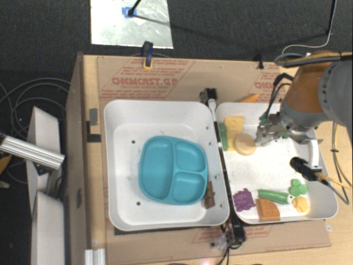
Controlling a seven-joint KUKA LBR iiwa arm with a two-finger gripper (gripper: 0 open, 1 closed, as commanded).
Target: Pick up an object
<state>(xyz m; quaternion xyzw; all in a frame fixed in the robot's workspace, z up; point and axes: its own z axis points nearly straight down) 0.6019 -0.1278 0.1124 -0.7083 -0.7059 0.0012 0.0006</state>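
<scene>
A dark carpeted floor is surrounding the table (165, 76), which is lying under brown printed cardboard and carrying two white bins side by side. I am working over the right bin (276, 164), where the small toy foods are lying loose so that any one of them can be taken. The left bin (118, 148), well away from my jaws on the far side of the divider, is holding a teal divided plate (174, 170) lying flat and a small brown piece (209, 195) against its wall.

My arm (309, 93) is reaching in from the bin's outer side, orange band up, with the wrist bending downward so that the jaws are pointing at the bin floor. They are hanging low just beside a round tan disc (244, 144), which is the nearest thing to them and, I judge, the one I am going for. I cannot tell whether the jaws are apart or together; nothing is showing between them.

Just beyond the disc a yellow block (234, 123) and a green stick (223, 136) are resting against the divider. Well apart from the jaws, along the bin's near edge, a purple grape cluster (243, 199), a green pod (273, 195) and an orange wafer (267, 210) are lying crowded together.
</scene>
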